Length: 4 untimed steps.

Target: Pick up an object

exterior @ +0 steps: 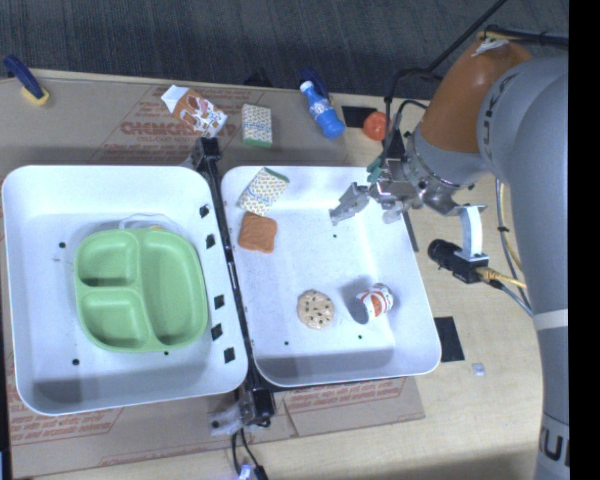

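bench with two bins; gripper [365, 200] hovers at upper right of right bin [310, 258], fingers apparently spread, holding nothing; cookie [315, 309] lies loose below, reachable.

The two shallow white plastic bins [310, 268] look smooth with a soft sheen. The pale green divided plastic tray [140, 288] in the left bin is smooth and slightly glossy. The desk's brown printed cardboard sheet [130, 128] is matt. The arm's grey casing [535, 168] looks smooth, satin.
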### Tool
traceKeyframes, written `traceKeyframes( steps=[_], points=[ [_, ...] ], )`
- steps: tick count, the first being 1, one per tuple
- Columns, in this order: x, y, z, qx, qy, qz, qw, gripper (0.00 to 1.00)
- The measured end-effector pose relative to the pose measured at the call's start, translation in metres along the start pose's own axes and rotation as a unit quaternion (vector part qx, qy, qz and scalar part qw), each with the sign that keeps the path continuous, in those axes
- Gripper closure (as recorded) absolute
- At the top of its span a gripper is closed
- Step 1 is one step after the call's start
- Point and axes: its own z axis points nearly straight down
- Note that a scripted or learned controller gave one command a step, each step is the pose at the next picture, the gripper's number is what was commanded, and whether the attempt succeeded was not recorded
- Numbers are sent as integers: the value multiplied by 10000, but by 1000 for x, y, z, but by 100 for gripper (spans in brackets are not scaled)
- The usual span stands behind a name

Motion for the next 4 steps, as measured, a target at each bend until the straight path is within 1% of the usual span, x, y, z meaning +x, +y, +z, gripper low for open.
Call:
traceKeyframes(
  steps=[1,2,3,4],
  points=[
    [54,-51,-52,-10,8,-5,10000,0],
    [88,-95,60,16,5,-6,10000,0],
    [85,-16,101,1,2,-1,10000,0],
    [84,-73,92,6,0,-7,10000,0]
  ],
)
